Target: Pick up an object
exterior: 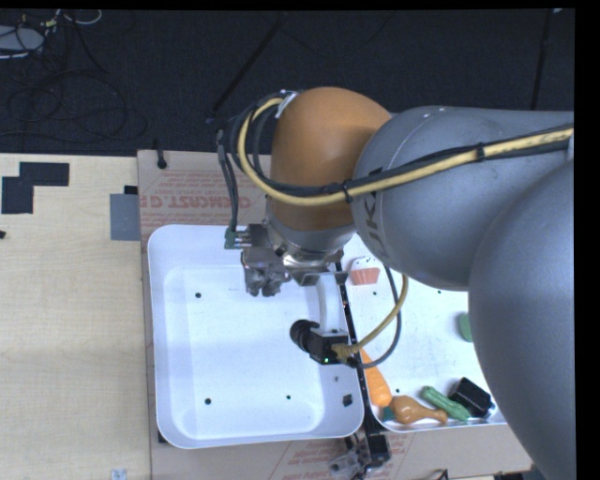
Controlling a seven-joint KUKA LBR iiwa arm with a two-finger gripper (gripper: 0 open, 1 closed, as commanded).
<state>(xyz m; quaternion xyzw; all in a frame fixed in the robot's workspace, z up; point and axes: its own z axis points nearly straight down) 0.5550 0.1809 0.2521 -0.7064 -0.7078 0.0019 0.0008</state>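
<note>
- Four objects are lying in the right shallow white bin's [441, 427] near corner: an orange carrot-shaped toy [377, 384], a tan pear-shaped toy [412, 410], a green stick [444, 402], a black block [472, 396].
- The left shallow white bin [178, 412] is offering open floor.
- The pincer [264, 284] is hanging over its far edge; grip state: cannot tell.

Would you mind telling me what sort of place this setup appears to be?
Probably a robotics lab test bench: a grey arm with an orange band reaches over two shallow white bins, with loose cables against a dark backdrop.
</note>
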